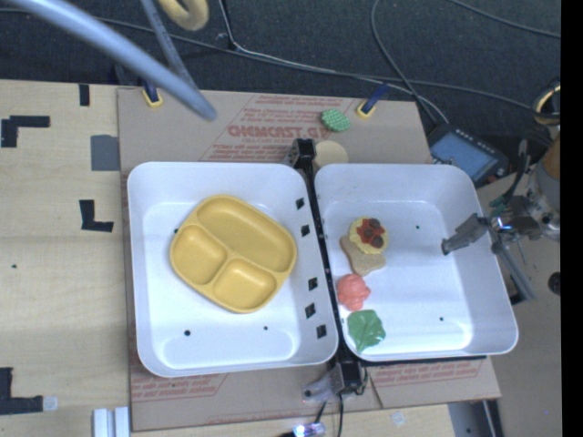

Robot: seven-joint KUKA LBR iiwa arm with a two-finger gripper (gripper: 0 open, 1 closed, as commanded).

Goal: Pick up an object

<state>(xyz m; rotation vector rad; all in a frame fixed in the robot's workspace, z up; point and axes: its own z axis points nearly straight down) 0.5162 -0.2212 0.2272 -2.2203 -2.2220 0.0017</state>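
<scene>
Three small toy foods lie along the left side of the right bin (428,185). A tan pastry topped with red berries (366,242) is farthest back, a pink-red lump (353,290) sits just in front of it, and a green leaf-shaped piece (366,329) is nearest the front. My gripper (478,229) hangs over the right rim of that bin, well to the right of all three toys and touching none of them. Nothing is visible in its grasp.
The left bin (150,271) holds a yellow divided plate (233,252). Behind the bins, on the cardboard, lie a green textured toy (335,119) and a beige disc (332,152). A grey pole (109,39) crosses the top left. Cables and a blue device (465,153) lie at the back right.
</scene>
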